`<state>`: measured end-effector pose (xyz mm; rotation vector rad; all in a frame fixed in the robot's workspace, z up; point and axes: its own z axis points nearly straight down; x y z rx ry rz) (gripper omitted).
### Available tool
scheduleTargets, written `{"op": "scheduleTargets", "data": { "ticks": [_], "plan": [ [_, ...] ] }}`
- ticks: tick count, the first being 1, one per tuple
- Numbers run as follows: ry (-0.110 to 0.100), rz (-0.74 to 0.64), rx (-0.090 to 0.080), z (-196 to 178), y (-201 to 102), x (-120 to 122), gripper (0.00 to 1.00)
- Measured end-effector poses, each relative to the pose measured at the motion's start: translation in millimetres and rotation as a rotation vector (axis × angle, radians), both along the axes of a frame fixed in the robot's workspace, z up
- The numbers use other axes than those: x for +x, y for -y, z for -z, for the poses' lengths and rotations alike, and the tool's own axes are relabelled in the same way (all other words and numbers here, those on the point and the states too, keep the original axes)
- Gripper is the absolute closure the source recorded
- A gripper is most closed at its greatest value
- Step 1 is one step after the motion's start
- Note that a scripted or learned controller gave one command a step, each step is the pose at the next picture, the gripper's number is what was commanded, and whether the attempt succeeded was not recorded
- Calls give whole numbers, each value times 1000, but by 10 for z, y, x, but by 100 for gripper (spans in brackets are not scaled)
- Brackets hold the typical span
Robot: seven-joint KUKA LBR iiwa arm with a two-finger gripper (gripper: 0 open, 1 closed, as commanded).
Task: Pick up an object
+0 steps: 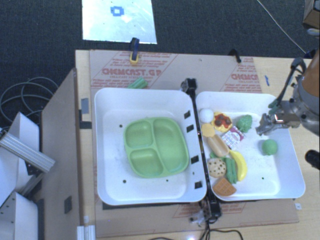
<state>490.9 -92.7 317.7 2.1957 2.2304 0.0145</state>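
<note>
The gripper (263, 126) hangs over the right bin (292, 184), near its far right side, with the arm (306, 91) reaching in from the right edge. Whether it is released or clenched cannot be told at this size, and nothing shows in its grasp.

Just below and slightly right of the gripper lies a green ball (269, 146) on the bin floor, apart from the other items. To the gripper's left, close by, sits a broccoli (244, 122).

The rest of the toy food clusters along the left side of this bin. A white egg (206, 115) lies at the top, with a red and yellow piece (222, 120) beside it. Below them come a small packet (232, 136) and a hot dog bun (217, 145). Further down are a banana (239, 164), a green bean pod (230, 170), a cookie (216, 167) and a waffle (224, 187).

The left bin (112, 184) holds a green divided plate (156, 147), lying flat in its middle, well apart from the gripper.
</note>
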Motion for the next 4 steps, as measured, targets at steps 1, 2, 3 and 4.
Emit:
{"op": "scheduleTargets", "data": {
  "ticks": [1, 2, 3, 4],
  "plan": [
    [3, -6, 0, -105, -3, 10, 100],
    [3, -6, 0, -102, -3, 10, 0],
    [-19, 10, 3, 596, -213, -46, 0],
    [-19, 15, 2, 1231, -177, -49, 0]
  ]
}}
